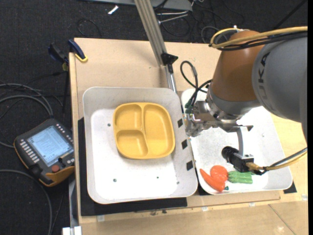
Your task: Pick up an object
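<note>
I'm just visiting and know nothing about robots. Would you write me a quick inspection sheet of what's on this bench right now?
Surface: tan bench bearing a left bin and a right bin, both shallow and white.
Job's things: yellow divided plate in the left bin; orange carrot, red tomato-like piece and green vegetable clustered at the right bin's near edge.
Clutter: nothing seen.
Tool: tool low over the right bin's left side, apart from the vegetables; grip state unclear.
Cables: yellow and black cables on the arm; more on the floor.
Surroundings: handheld controller on the dark floor, left of the bench.
</note>
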Tool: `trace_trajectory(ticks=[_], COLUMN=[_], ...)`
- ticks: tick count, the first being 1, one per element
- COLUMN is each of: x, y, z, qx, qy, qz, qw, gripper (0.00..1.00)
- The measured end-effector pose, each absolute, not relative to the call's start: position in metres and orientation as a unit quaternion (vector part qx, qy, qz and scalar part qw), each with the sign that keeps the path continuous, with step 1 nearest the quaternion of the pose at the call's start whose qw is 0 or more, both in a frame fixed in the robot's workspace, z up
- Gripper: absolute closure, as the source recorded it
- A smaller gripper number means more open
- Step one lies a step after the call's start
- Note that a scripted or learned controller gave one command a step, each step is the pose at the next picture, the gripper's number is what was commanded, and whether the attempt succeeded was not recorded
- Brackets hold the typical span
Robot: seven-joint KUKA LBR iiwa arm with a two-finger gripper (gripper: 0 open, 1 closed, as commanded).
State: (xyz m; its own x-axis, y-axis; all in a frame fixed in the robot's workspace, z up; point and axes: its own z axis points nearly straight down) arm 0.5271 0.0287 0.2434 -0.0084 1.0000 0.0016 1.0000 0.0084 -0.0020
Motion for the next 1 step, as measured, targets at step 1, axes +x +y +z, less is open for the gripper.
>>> trace_trajectory(ticks=[1], x=[0.5142], y=[0.091], z=[0.2424], qx=[-0.704], qy=[-0.711], qz=[-0.0002], qw=[0.001], gripper=[1.0])
